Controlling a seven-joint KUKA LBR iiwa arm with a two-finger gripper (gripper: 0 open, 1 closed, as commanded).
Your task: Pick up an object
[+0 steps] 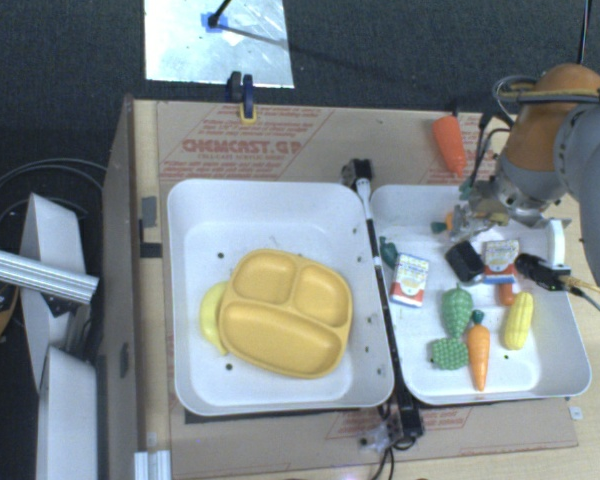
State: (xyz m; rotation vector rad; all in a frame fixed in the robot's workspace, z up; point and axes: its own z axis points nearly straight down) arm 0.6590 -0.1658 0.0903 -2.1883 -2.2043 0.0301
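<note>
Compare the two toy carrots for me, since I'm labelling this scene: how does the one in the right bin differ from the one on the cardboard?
The carrot in the right bin lies among other toy food, point toward the near rim, green top showing. The carrot on the cardboard lies alone outside the bins, looks stubbier, and shows no green top. The first lies nearly straight along the view; the second is tilted. Both are orange, lying flat, not between the fingers.

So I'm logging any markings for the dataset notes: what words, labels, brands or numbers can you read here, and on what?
"CHEMCAST GP": red print on the brown sheet under the bins, seen upside down; my best reading, the last letters are blurred.
Smaller red lines around it: too blurred to read.
Small carton in the right bin: printed front, too small to read.
White packet near the gripper: red marking, unreadable.
</note>
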